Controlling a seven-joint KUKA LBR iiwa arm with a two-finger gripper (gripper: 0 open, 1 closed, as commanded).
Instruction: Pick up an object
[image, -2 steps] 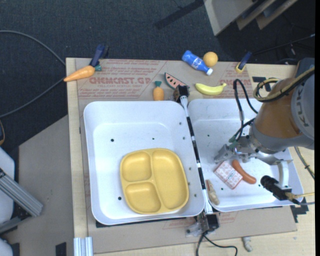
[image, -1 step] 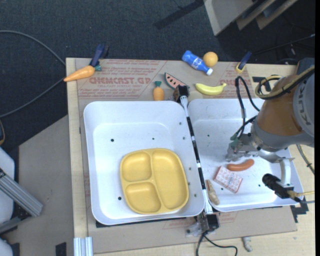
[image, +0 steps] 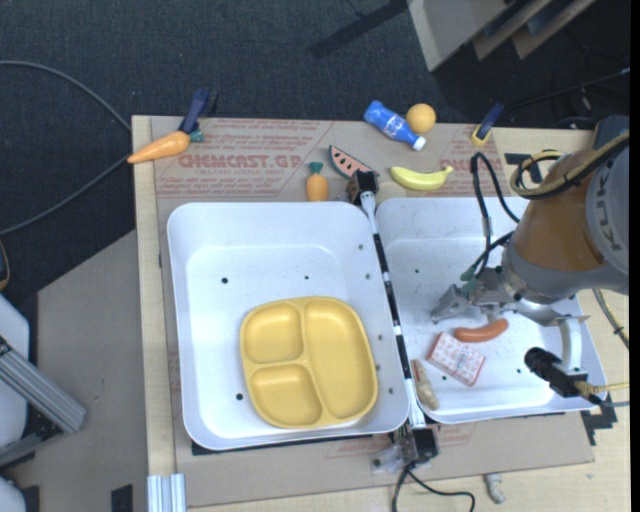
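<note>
The pincer (image: 455, 300) hangs low in the right bin (image: 440, 225), near that bin's middle, its fingers spread apart with nothing between them. Just beside it, toward the bin's near edge, lies a sausage (image: 481, 331); a pink-and-white packet (image: 456, 359) sits next to the sausage, closer to the near edge. A yellow divided plate (image: 305, 360) rests in the left bin (image: 250, 240). Along the bench's far edge lie a banana (image: 420, 178), a blue bottle (image: 393, 125) and a carrot (image: 160, 149).
</note>
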